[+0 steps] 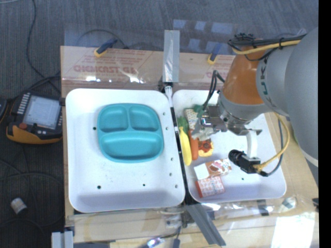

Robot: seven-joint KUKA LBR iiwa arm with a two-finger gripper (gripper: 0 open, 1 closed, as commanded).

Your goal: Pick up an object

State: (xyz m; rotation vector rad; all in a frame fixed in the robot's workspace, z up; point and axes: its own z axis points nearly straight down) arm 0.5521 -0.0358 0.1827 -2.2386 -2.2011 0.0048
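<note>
From above the bench you get both white bins side by side. The left bin (77, 190) has a teal divided plate (129, 132) sitting in the middle of it, three compartments, flat on the floor of the bin.

The right bin (274, 182) is where all the small stuff is. Along its left wall there's a yellow banana-looking piece (184, 148) lying lengthwise, with an orange carrot-shaped thing (194, 149) just beside it. Up top there's a green item (182, 122) next to a pale speckled block (192, 118). An orange-red object (206, 146) sits right under the claw, and nearer the front edge a red and white packet (217, 167) lies touching a pink and white box (210, 186).

The arm (248, 87) comes in from the right, orange band above the wrist, and leans down over the top middle of the right bin. The gripper (204, 129) is low over the pile, right around that orange-red object and the speckled block (it's pretty blurry in there). Honestly I can't tell whether the claw is open, closed, or has anything in it; the metal bits blend into the toys.

A black fitting (243, 160) with a yellow cable hangs off the arm over the bin floor. Off to the left, on the carpet, there's a handheld pendant (36, 117) with a screen.
</note>
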